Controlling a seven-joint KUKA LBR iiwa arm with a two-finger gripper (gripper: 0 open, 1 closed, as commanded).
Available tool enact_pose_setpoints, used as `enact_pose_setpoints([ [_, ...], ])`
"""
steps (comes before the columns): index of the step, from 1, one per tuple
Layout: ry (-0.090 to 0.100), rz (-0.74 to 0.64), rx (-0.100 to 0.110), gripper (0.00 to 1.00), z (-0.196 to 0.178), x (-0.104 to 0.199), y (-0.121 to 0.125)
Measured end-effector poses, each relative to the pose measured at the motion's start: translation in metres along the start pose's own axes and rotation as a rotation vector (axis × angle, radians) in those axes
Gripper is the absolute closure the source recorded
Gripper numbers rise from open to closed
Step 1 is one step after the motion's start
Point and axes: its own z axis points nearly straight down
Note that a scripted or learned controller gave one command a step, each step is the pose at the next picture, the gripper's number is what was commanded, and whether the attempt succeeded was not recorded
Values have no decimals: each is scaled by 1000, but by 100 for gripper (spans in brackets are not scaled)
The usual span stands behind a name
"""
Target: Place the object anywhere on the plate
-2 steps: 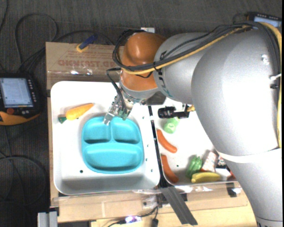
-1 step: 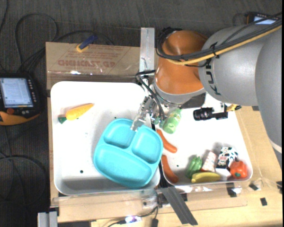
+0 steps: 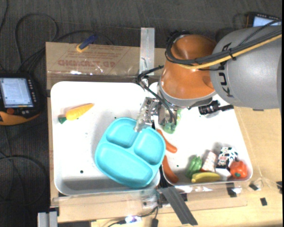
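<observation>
arm (image 3: 248,70): letters "KU" on grey casing; cardboard sheet (image 3: 92,60): red print, reversed, unreadable

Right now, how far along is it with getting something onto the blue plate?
Nothing looks done yet: the blue plate in the left bin has nothing on it. In hand: the gripper hangs over the plate's upper right edge, with something greenish at its tip that I can't identify or confirm as held. Left: putting an object on the plate. The toy carrot lies apart in the left bin, and other toys sit in the right bin.

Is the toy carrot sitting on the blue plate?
No, the toy carrot lies on the white bin floor, up and left of the blue plate.
</observation>
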Motion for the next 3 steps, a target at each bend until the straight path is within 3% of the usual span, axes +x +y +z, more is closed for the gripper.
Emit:
enact_pose_setpoints([
  [1, -48, 78, -22, 100, 35, 27, 47],
  [2, -61, 188, -29, 100, 49, 38, 70],
  [3, 69, 238, 37, 100, 21, -25, 3],
])
